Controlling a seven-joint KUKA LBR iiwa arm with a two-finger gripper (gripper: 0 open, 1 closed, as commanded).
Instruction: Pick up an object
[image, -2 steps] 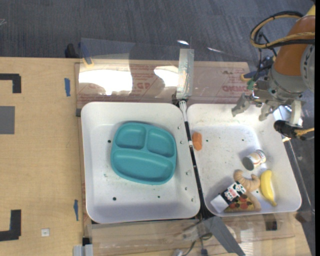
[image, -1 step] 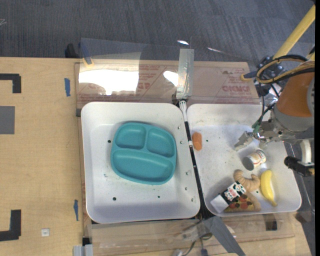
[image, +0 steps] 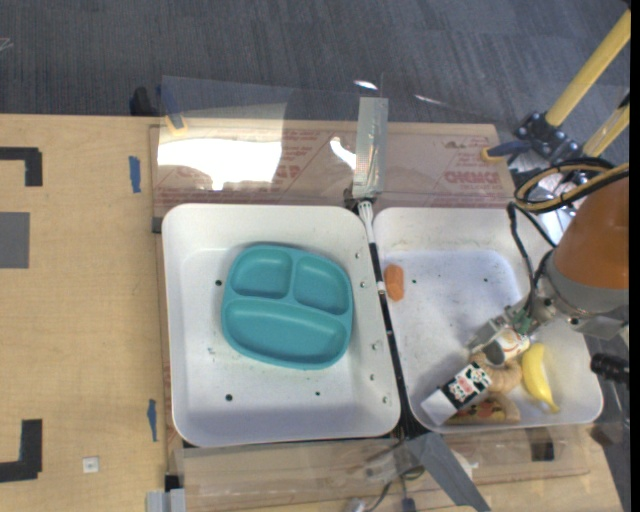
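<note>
Arm (image: 600, 250) cut off at right edge, pincer (image: 503, 338) fingers too blurred to read, clutter beneath partly hidden

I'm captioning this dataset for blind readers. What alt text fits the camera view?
A robot gripper reaches down over a cluster of objects, including a banana, in the near right corner of the right bin. The left bin holds a teal divided plate.
</note>
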